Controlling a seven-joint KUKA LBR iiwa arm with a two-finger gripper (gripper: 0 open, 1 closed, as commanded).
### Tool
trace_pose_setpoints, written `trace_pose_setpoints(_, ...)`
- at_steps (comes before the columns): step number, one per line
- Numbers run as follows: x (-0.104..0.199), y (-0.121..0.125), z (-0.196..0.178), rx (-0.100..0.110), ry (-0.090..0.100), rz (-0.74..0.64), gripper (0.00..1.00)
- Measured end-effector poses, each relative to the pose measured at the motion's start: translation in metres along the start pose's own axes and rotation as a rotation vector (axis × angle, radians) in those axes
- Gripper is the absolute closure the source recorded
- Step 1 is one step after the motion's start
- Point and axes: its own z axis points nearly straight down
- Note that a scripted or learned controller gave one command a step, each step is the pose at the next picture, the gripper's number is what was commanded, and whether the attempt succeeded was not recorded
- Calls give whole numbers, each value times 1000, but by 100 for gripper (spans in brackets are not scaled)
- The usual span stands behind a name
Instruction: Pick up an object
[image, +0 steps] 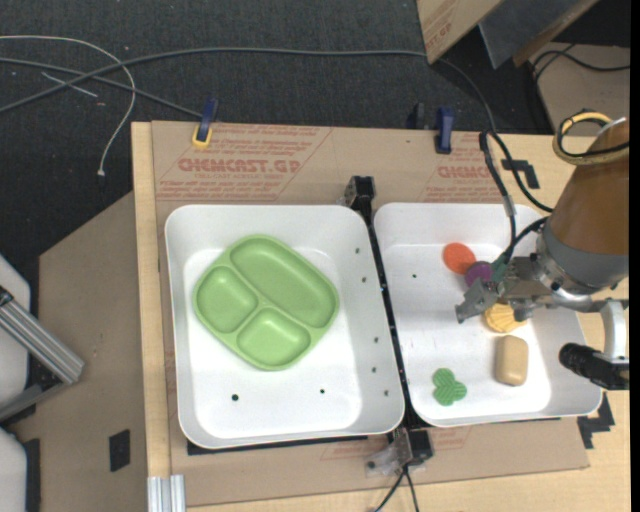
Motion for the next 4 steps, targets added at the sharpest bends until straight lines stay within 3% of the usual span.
trace_pose_setpoints(1,0,3,-7,-15,-2,-3,0)
trace_pose_setpoints(3,-2,-9,93,-15,-2,-3,0)
trace_pose_setpoints(4,-2,-9,118,-12,-1,-3,0)
